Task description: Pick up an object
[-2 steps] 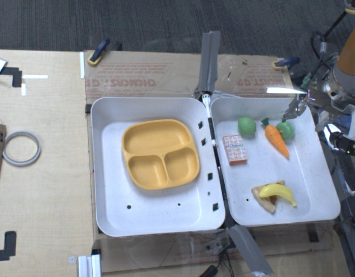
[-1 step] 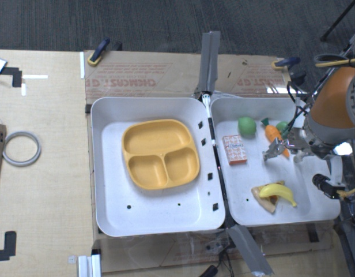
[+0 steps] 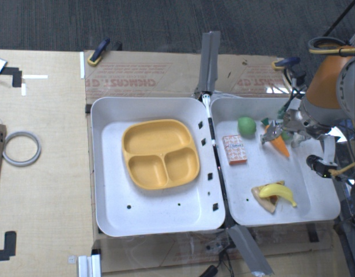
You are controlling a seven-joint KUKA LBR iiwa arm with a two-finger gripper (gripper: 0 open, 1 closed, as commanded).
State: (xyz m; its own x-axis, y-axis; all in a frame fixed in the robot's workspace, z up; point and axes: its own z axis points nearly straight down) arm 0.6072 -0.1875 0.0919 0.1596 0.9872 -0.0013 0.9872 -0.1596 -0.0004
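Observation:
In the right bin [image 3: 316, 209] lie a green ball [image 3: 246, 126], a small pink and white box [image 3: 234, 149], an orange carrot [image 3: 279, 146], and a yellow banana [image 3: 279, 191] resting on a slice of bread [image 3: 264, 198]. My gripper [image 3: 272, 133] is low in the bin's back right part, right of the green ball. It sits at the upper end of the carrot and touches or nearly touches it. The grey metal of the gripper hides the carrot's top end.
The left bin [image 3: 108, 201] holds a yellow divided plate [image 3: 160, 153]. A divider wall [image 3: 211, 149] separates the two bins. A roll of tape [image 3: 20, 148] lies on the bench at the far left. Cables and a black fitting [image 3: 318, 166] hang by the arm on the right.

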